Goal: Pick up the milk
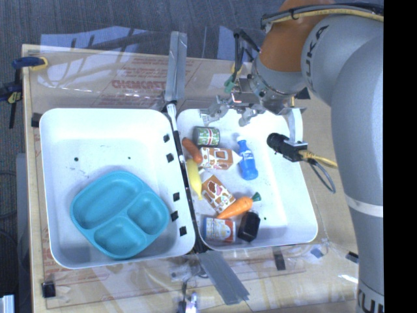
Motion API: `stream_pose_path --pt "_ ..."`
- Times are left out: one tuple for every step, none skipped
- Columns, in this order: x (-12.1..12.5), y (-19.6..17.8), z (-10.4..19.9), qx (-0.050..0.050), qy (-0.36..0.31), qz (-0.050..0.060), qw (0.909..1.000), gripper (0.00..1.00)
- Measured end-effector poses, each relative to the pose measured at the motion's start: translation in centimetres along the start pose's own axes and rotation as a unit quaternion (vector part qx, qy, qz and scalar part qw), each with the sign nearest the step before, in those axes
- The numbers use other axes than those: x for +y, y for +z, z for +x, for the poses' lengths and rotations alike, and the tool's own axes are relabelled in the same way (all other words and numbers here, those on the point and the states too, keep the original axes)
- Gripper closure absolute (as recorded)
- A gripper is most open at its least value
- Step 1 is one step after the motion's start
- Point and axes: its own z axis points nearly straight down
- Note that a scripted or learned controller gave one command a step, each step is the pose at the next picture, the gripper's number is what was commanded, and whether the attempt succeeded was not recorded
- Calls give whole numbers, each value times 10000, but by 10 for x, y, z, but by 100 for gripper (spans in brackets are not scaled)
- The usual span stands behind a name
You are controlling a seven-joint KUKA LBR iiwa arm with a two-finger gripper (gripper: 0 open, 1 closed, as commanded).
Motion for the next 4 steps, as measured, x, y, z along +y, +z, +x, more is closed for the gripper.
stream_pose_path --pt "8 124 -3 -6 -1021 -13 9948 0" --pt "-24 151 -100 -6 -1311 -22 9914 0" --pt "13 151 -100 -13 -1765 -31 9843 0" --pt "14 140 -100 -20 -1783 -36 9840 100"
